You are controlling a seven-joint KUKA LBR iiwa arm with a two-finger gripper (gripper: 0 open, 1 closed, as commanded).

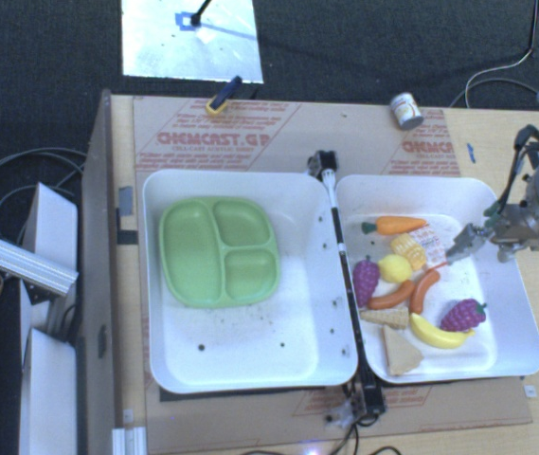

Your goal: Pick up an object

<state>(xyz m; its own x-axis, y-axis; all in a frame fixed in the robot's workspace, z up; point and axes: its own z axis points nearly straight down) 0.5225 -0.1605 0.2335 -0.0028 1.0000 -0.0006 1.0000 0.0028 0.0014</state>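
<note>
The grey two-finger gripper (465,243) reaches in from the right, low over the right-hand shallow white bin (509,349), its tip slanting down towards the toys; whether it is spread or closed I cannot tell, since it reads as one blurred grey wedge, and nothing can be seen pinched in it. The tip sits just beside a small pale ridged toy with red markings (427,245), too indistinct to name, which looks the likeliest thing to be picked. Spreading out from there lie a yellow toy corn cob (406,247), an orange toy carrot with a green top (396,225), a round yellow toy lemon (395,269), two reddish-orange toy sausages (424,289), a purple toy grape bunch near the divider (366,279) and another (462,315) towards the right, a yellow toy banana (437,334) and a tan wedge-shaped toy (402,352). They lie heaped and touching, probably tipped in loose, so a clean grasp may be awkward. The left-hand white bin (203,349) holds a light green sectioned plastic tray (219,251), lying flat. The arm's upper part is cut off at the right edge.
</note>
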